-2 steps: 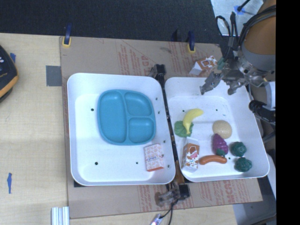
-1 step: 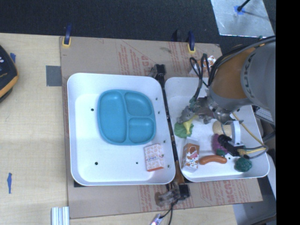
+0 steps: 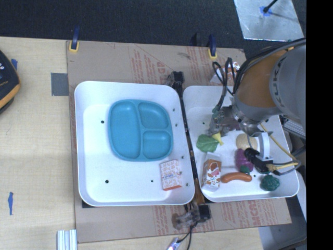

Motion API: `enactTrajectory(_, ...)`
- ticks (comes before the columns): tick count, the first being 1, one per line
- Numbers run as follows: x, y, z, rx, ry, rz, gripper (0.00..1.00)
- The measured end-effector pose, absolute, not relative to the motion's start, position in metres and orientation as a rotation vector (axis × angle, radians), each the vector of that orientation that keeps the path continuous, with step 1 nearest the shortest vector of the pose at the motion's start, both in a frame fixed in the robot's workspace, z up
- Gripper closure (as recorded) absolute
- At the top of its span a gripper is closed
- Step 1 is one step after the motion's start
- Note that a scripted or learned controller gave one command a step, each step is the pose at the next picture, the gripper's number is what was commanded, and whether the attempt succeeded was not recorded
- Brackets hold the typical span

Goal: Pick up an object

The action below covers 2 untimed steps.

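Note:
My gripper [image 3: 222,123] reaches down into the right bin [image 3: 197,104], under the grey arm with its orange band. Its tip sits just above a green leafy toy [image 3: 207,142] with a small yellow piece [image 3: 217,137] beside it. Near the front of the same bin lie a brown snack packet [image 3: 211,173], a sausage [image 3: 235,178], a purple toy [image 3: 243,159], a pale yellowish object [image 3: 243,140] and a dark green toy [image 3: 269,182]. I see nothing held between the fingers.
The left bin [image 3: 88,139] holds a blue divided plate [image 3: 139,128] and a small red-and-white packet [image 3: 170,174] near its front right corner. Cables run over the right bin's right side. A yellow-black device [image 3: 6,79] lies at the far left.

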<state>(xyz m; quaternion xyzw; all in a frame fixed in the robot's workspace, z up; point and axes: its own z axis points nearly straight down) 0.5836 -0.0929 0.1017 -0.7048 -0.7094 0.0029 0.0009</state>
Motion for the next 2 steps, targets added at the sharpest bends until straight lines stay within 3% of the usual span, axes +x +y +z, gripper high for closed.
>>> enactTrajectory(1,0.585,-0.051,0.192,-2.215,-2.225,0.002,1.00)
enactTrajectory(2,0.583,0.009,0.215,-2.214,-2.227,0.003,1.00)
